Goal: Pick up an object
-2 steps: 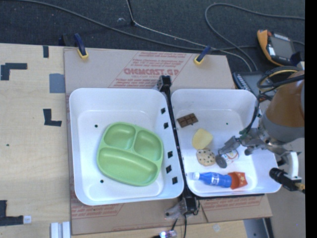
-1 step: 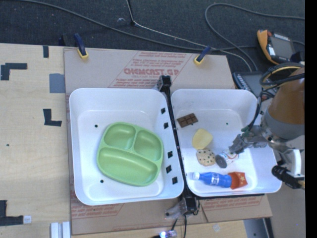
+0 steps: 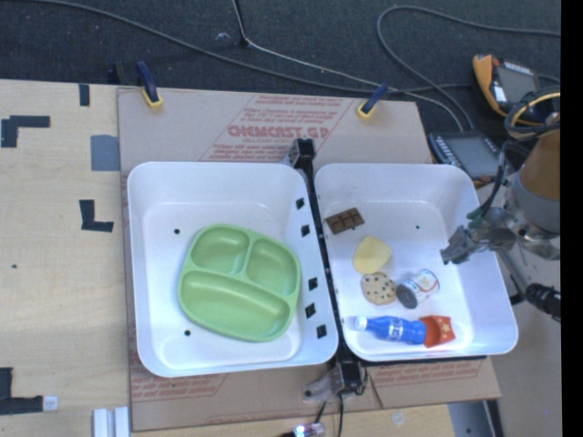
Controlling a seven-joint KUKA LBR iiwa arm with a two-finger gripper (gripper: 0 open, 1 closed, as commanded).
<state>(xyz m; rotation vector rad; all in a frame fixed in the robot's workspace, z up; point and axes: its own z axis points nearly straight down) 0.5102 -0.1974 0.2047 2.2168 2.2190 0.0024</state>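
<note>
1 pincer (image 3: 458, 250), over right bin (image 3: 474, 198) rim

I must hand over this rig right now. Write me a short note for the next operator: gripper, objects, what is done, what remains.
Gripper: at the right bin's right rim, holding nothing I can see.
Right bin holds a chocolate bar, yellow piece, cookie, can, blue bottle and red packet.
Left bin: a green tray.
Done: nothing picked up.
Left: pick one object; the can lies nearest.
</note>
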